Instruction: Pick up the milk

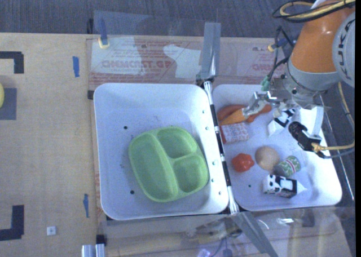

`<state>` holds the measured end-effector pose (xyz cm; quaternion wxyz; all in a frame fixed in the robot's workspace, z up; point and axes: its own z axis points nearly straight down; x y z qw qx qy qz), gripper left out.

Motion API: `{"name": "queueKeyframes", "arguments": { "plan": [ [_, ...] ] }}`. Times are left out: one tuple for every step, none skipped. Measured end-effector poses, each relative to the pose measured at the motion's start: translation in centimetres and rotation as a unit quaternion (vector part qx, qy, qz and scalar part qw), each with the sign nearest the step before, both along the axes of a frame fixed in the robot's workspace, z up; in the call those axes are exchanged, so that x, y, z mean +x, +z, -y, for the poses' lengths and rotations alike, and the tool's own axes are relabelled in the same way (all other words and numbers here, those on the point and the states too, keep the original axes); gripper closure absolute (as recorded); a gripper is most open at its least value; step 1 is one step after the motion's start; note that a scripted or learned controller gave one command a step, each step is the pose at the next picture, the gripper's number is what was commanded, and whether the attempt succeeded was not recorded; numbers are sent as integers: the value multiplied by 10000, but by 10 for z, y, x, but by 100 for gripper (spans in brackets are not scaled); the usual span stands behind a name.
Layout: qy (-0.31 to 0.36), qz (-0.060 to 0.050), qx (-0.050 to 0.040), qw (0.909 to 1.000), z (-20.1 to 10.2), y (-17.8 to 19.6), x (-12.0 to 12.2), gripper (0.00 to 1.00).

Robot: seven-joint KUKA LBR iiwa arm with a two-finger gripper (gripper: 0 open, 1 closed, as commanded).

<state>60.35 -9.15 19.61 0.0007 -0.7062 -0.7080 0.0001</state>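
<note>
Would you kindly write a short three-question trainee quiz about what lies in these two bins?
1. True or false: the green three-compartment plastic plate lies in the left white bin.
2. What lies nearest the black-and-white cow-patterned milk carton: A) the beige egg-shaped object, B) the green-and-white cup, C) the orange carrot?
3. Over which bin is the two-finger gripper?

Key: 1 true; 2 B; 3 the right white bin.

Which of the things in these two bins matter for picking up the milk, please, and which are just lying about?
Belongs to the job:
- milk carton, black-and-white, at the right bin's near edge
- gripper, over the carrot, well away from the milk

Just lying about:
- carrot
- red-and-white packet
- tomato
- egg
- green-and-white can
- green divided plate in the left bin
</note>
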Motion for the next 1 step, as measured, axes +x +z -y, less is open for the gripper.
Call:
{"name": "queueKeyframes", "arguments": {
  "plan": [
    [-754, 12, -10, 9972, 67, -32, 6, 0]
  ]
}}
